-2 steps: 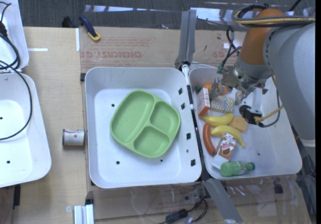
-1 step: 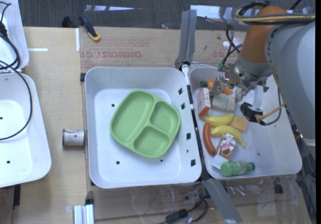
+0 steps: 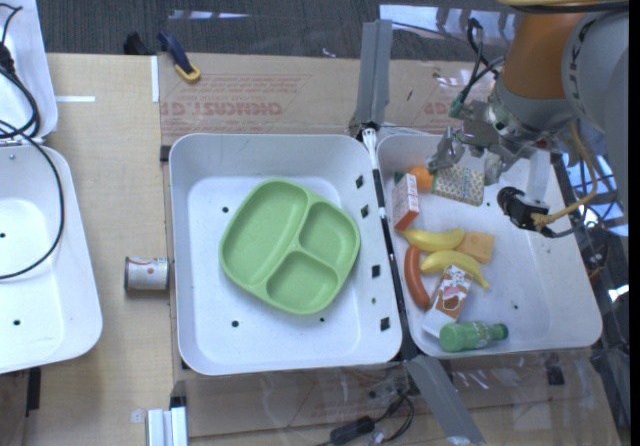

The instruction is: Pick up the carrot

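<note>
Brown bench (image 3: 110, 134) runs under everything, and on it sit two white bins, the left bin (image 3: 190, 234) carrying a green divided plate (image 3: 290, 246) and the right bin (image 3: 560, 284) crowded with toy food. My arm (image 3: 545, 44) reaches in at the right bin's far end, orange band up. My gripper (image 3: 468, 159) hangs just above a speckled block (image 3: 460, 184) near the far wall; from this slant I cannot tell whether it is spread or closed, and nothing shows held in it. What I take for the carrot (image 3: 415, 277) is the red-orange stick lying along the near-left side of the right bin, close to the wall shared with the left bin. It is well apart from my gripper, with two bananas (image 3: 445, 249) between us. A small carton (image 3: 405, 202) stands beyond its far end, and a juice box (image 3: 452, 292) lies just beside its near end. To do this well, I judge I should travel high over the bananas, stop above the carrot's middle, turn my wrist so the closing line crosses its narrow width, and descend straight. The wall side looks tight, so centring matters, or I may nudge the juice box instead.
</note>
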